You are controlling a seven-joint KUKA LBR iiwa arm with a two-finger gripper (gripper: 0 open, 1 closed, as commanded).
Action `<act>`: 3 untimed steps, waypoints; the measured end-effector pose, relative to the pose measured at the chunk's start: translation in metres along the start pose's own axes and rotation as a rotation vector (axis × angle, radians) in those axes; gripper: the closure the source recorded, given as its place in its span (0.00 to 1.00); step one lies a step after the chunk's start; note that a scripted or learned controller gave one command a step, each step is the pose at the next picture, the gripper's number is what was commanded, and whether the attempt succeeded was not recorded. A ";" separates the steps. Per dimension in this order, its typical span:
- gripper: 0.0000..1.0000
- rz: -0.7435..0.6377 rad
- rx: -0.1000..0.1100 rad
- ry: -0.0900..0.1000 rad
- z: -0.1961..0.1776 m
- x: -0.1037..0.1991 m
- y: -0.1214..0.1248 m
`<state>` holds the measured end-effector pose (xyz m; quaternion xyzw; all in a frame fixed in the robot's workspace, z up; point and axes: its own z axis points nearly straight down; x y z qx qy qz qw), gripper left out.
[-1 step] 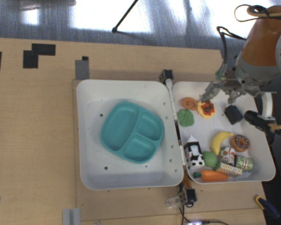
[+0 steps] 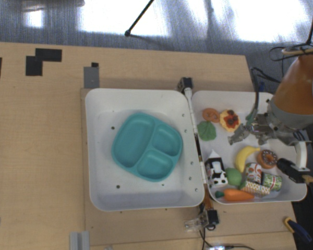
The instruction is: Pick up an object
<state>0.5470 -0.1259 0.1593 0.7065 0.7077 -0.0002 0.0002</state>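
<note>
gripper point(image 2: 246, 133) hangs over the right bin point(image 2: 300, 194), near its middle, above the banana point(image 2: 244, 157); how it is set i cannot tell, and nothing shows in its hold. banana lies among toy food crowding the bin's near edge. it looks light, hard and smooth, likely slippery; best pinched across its middle.

Pretty bright overall, with blown-out glare patches on the floor point(image 2: 146, 9) up top. Whole shot's soft and a bit grainy; the white bins point(image 2: 146, 100) look evenly lit, shadows faint.
</note>
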 end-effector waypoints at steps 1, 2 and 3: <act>0.00 -0.004 -0.004 0.004 0.065 -0.017 -0.028; 1.00 -0.004 -0.005 0.002 0.055 -0.018 -0.027; 1.00 -0.004 -0.005 0.001 -0.044 0.056 -0.017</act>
